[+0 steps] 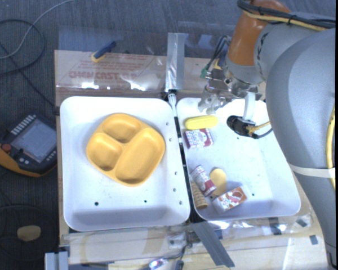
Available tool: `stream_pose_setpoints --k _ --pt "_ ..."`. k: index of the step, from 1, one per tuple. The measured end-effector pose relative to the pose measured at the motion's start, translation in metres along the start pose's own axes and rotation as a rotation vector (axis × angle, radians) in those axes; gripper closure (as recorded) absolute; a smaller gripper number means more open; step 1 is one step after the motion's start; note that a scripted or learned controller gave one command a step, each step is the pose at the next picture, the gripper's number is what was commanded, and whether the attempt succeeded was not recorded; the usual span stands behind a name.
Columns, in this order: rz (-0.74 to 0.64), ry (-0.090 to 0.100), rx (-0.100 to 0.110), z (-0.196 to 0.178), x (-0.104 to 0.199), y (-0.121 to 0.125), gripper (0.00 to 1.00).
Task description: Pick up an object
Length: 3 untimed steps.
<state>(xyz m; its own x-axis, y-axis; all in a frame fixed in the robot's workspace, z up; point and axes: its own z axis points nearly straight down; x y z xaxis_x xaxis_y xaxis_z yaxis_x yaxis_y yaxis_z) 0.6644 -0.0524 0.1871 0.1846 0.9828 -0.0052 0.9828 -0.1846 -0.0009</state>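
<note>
My gripper (211, 102) hangs over the far left corner of the right bin (270, 167), just above a yellow oblong object (200, 122). A small gap seems to separate it from that object. Right beside the yellow object lies a red and white packet (198, 138). Nearer the front of the bin are a small red can (202, 179), a pale yellow rounded piece (218, 177), a brown cone (198, 197) and a red and orange packet (230, 199).
The left bin (79, 196) holds a large yellow three-section plate (125, 148). A black part with a yellow cable (243, 125) hangs from the wrist over the right bin. The grey arm (304, 94) covers the right side. A blue and yellow tool (103, 50) lies behind the bins.
</note>
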Motion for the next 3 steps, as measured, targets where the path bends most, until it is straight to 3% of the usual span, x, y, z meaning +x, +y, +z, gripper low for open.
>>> stream_pose_setpoints --k 1,2,3 --pt "-0.187 0.0 0.001 0.004 -0.035 -0.035 1.0" --pt "-0.034 0.003 0.002 0.004 -0.024 -0.026 1.0" --pt "-0.234 0.001 0.0 -0.024 -0.065 -0.049 1.0"
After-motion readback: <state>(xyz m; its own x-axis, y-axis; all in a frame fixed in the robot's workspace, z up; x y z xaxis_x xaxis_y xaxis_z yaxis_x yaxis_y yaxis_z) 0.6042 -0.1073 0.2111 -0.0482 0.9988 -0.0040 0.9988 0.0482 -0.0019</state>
